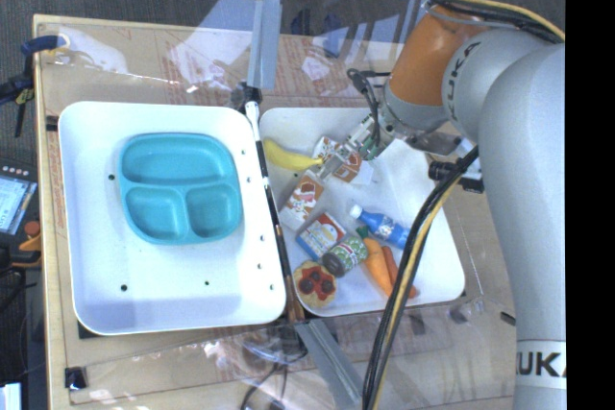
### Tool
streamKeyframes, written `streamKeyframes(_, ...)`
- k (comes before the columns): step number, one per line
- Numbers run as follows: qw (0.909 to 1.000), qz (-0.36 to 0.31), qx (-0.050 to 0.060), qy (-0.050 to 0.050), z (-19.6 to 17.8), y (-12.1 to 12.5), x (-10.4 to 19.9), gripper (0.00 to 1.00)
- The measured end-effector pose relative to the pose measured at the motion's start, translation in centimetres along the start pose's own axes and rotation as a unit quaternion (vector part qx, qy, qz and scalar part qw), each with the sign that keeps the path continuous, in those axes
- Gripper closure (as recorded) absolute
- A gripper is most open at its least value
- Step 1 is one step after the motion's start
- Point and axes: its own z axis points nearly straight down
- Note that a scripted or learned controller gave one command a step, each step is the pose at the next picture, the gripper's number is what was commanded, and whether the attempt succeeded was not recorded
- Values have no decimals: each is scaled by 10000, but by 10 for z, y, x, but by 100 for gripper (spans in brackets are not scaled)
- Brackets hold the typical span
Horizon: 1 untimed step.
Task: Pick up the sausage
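Note:
My gripper [344, 156] hangs low in the right bin [437, 278], near its back-left part, just right of a yellow banana [286, 156]. A small reddish-brown piece [347, 172], which may be the sausage, lies directly under the gripper's tip and is partly hidden by it. I cannot tell whether it is touched or gripped. The grey arm with its orange band [428, 62] reaches in from the right.
The right bin also holds a printed snack packet [305, 199], a red carton [320, 233], a blue bottle [381, 228], a dark can [344, 256], a carrot [381, 269] and a small pizza plate [316, 284]. The left bin [86, 274] holds a teal divided tray [180, 184]. A black cable [408, 254] crosses the right bin.

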Motion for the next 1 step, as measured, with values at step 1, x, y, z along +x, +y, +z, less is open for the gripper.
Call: streamKeyframes(1,10000,-19,2,3,-9,1,0,100)
